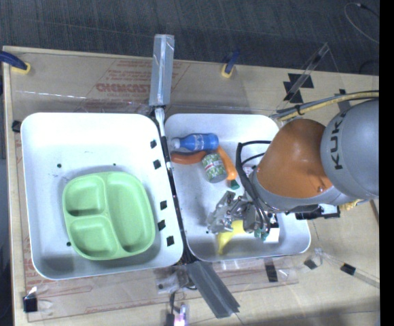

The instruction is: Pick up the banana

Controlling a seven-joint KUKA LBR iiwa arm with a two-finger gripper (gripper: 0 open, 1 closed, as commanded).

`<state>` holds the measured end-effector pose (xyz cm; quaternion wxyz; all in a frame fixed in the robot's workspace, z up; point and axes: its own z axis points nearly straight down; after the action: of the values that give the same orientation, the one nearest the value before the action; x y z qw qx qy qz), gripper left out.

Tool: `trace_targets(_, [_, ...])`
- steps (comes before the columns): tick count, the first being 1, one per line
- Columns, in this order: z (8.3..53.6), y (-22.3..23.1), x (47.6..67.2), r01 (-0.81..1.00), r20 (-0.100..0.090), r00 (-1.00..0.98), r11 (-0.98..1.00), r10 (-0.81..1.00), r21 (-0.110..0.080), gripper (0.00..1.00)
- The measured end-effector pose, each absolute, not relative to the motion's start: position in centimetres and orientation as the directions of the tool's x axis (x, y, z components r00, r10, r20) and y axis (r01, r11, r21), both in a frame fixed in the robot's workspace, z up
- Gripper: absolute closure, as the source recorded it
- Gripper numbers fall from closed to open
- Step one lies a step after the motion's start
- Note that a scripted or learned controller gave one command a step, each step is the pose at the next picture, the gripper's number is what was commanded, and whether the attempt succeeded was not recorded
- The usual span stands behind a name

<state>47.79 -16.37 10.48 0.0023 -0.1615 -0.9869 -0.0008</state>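
Pickup looks unfinished: the yellow banana (228,240) lies on the right white bin's (195,243) floor under the metal two-finger gripper (232,217), whose finger state I cannot tell.

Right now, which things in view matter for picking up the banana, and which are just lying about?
For the job:
banana, near the right bin's front wall
pincer, just above it

Lying about:
blue bottle
carrot
green can
green divided tray, left bin
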Motion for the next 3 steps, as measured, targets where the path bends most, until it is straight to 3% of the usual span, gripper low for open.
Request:
trace_targets(1, [10.5,-16.4,47.8,0.319,0.005,-0.948,0.948,0.319,0.001,0.0])
trace_targets(2, [9.2,-18.4,48.4,0.306,-0.001,-0.952,0.952,0.306,0.0,0.0])
trace_targets(3, [16.0,-21.1,55.2,0.342,-0.003,-0.94,0.94,0.342,0.0,0.0])
